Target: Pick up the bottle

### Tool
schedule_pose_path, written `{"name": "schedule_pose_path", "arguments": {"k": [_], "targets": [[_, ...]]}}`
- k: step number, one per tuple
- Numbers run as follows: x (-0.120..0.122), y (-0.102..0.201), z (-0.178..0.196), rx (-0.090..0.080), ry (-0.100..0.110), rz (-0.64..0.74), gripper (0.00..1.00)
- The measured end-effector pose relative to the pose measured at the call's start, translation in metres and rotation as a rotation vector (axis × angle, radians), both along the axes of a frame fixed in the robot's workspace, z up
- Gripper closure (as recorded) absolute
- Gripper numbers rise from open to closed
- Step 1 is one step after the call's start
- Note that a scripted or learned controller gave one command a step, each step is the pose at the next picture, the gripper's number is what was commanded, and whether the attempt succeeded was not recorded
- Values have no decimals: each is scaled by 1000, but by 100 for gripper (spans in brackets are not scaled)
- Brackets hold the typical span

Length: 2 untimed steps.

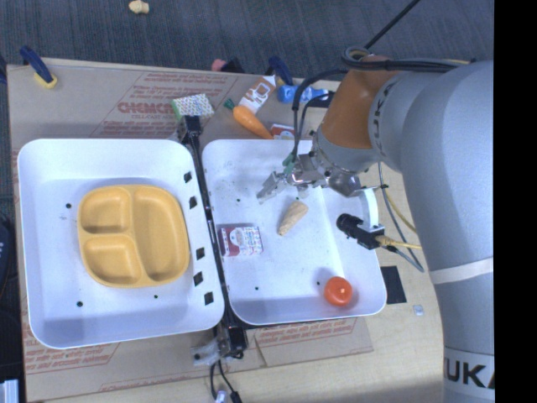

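Claw (281, 181) is seen low over the rear half of the right bin (369, 305), pointed toward the divider; whether it is spread or pressed together cannot be told at this slant, and nothing is seen gripped in it. What is taken to be the bottle (257, 95), small with a white label, lies on its side on the cardboard beyond the bin's rear rim, just beside an orange carrot-like piece (251, 122). A tapered beige piece (293, 217) lies just below the claw, with a small carton (242, 240) nearer the divider and an orange ball (339, 290) at the front.

For the step to be done well, the claw should be raised clear of the rim, carried over the bottle's middle and turned across its long axis, so that the narrow body is spanned. The carrot-like piece should be kept outside the closing path, since it could be nudged or caught instead.
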<state>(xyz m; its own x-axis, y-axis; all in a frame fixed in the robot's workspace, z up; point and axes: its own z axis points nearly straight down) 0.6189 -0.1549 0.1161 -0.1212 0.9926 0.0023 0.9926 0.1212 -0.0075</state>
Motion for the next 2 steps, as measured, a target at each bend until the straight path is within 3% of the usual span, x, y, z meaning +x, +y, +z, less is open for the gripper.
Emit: {"name": "schedule_pose_path", "arguments": {"k": [1, 2], "targets": [[2, -1, 12, -2, -3, 5, 100], [-18, 62, -25, -1, -2, -26, 100]]}}
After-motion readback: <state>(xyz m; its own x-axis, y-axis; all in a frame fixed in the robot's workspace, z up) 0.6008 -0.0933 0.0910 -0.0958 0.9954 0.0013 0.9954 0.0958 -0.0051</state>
